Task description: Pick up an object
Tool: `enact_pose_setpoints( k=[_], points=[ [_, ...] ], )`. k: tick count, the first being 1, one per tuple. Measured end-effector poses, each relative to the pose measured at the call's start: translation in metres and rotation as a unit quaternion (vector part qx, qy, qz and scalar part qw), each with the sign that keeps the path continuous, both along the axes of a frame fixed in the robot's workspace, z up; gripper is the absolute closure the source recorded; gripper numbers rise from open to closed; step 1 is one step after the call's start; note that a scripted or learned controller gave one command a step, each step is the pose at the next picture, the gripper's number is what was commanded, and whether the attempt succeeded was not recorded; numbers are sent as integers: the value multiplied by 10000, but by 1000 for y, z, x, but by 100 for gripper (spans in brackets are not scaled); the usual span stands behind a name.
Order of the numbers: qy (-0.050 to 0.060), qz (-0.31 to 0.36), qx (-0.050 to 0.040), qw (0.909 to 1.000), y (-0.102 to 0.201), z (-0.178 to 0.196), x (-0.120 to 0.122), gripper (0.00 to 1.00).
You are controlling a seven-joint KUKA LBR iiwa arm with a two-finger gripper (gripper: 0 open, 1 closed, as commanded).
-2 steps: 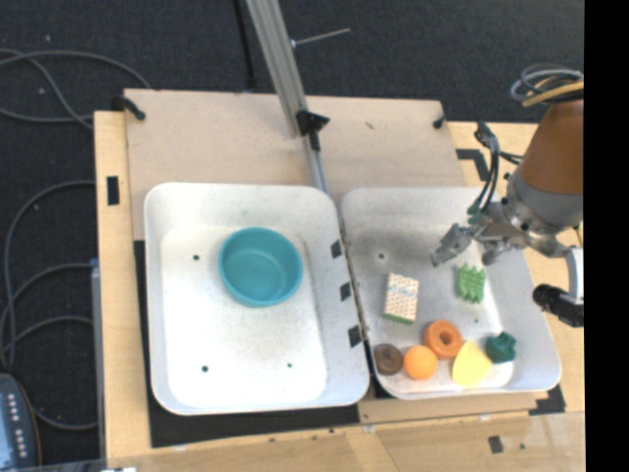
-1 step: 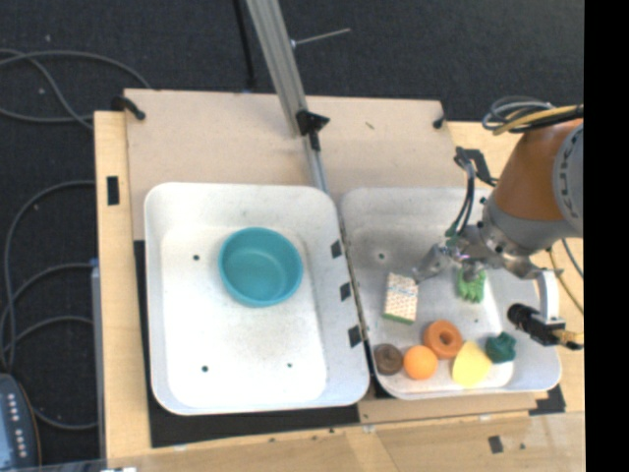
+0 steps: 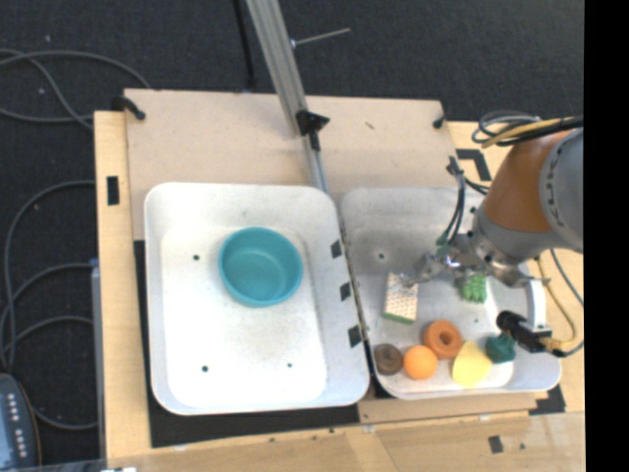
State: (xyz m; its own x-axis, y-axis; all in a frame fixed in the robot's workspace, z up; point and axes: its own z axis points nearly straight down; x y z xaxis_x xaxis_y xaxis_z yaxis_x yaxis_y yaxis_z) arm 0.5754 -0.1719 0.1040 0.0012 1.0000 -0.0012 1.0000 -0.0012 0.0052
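The arm (image 3: 526, 190) was seen reaching in from the right, its orange band above the right bin (image 3: 393, 214). The gripper (image 3: 454, 264) was placed low over that bin's middle; whether it was spread or pressed together could not be told, and nothing could be made out between its tips. A small green block (image 3: 476, 288) was seen just beside the gripper, to its right. A pale speckled sponge (image 3: 401, 299) lay near it on the left. Along the near edge of the bin a row of things was laid out — a brown ring (image 3: 389, 359), an orange ball (image 3: 421, 363), an orange ring (image 3: 444, 337), a yellow lemon (image 3: 471, 364) and a dark green piece (image 3: 502, 348). In the left bin (image 3: 187, 362) a blue bowl (image 3: 260, 265) was set upright, well apart from the gripper.
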Motion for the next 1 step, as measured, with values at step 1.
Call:
enact_pose_setpoints(
  k=[1],
  points=[
    [-26,-16,-2,10000,-1,13,1,100]
  ],
)
